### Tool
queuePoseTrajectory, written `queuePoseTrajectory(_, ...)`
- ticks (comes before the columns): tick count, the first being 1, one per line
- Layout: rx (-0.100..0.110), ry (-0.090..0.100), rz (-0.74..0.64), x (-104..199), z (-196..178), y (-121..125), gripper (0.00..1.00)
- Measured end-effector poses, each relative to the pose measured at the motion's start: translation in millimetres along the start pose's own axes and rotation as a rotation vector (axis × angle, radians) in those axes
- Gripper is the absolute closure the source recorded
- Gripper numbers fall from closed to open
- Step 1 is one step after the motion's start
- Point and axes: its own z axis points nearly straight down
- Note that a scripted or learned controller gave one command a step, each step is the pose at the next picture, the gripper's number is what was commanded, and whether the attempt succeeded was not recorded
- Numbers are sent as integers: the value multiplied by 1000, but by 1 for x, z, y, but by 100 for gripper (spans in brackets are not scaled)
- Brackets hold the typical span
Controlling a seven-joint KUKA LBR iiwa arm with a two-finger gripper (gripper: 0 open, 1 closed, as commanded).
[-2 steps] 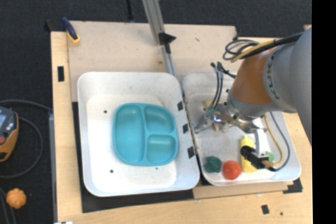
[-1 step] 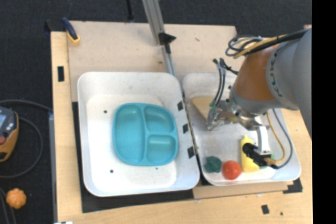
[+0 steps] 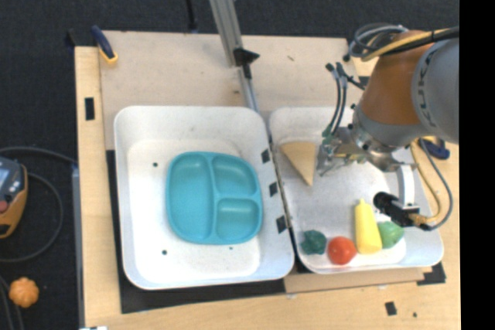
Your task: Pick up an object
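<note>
A tan wedge-shaped piece (image 3: 298, 160) lies in the right bin (image 3: 325, 120) near its left wall. My gripper (image 3: 325, 156) is low over the bin, right at the wedge's right edge, apparently touching it. Along the bin's front lie a yellow corn-like piece (image 3: 367, 226), a light green piece (image 3: 392, 234), a red ball (image 3: 341, 250) and a dark green lump (image 3: 313, 242). The grey and orange arm (image 3: 402, 93) covers the bin's back right part.
The left bin (image 3: 139, 166) holds a teal divided plate (image 3: 214, 197). A metal post (image 3: 224, 4) slants up from the bench between the bins' back edges. Cables (image 3: 429, 189) hang beside the arm over the right bin. An orange ball (image 3: 23, 291) lies off the bench at lower left.
</note>
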Motion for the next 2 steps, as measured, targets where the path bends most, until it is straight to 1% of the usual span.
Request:
queuePoseTrajectory(1,-1,0,-1,4,-63,-1,100)
queuePoseTrajectory(2,0,0,-1,3,-117,1,100)
